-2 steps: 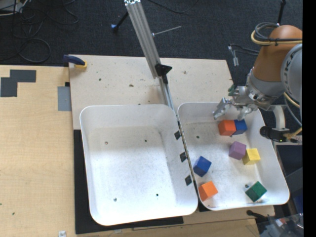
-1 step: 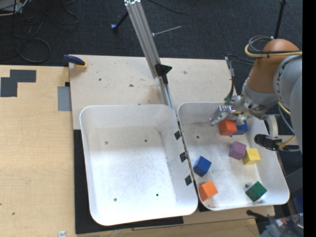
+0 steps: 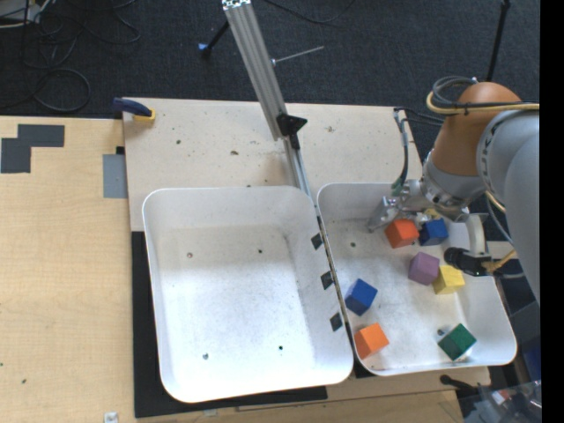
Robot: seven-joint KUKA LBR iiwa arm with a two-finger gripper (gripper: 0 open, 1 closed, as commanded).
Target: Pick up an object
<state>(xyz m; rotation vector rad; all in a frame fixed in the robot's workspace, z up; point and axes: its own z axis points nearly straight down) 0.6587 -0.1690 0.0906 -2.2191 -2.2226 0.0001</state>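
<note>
We've got the gripper [image 3: 398,210] down in the right bin [image 3: 493,346], right by the red-orange cube [image 3: 403,232] and touching or nearly touching it. We can't tell its state from here. A dark blue cube [image 3: 434,231] sits just beside, purple cube [image 3: 424,268] and yellow cube [image 3: 448,279] nearby.

Grey arm with orange band [image 3: 471,139] in from right | gripper [image 3: 394,211] low in right white bin [image 3: 493,346], by orange-red cube [image 3: 403,233] | blue cube [image 3: 360,295], green cube [image 3: 456,341] nearer | left white bin [image 3: 176,210].
</note>
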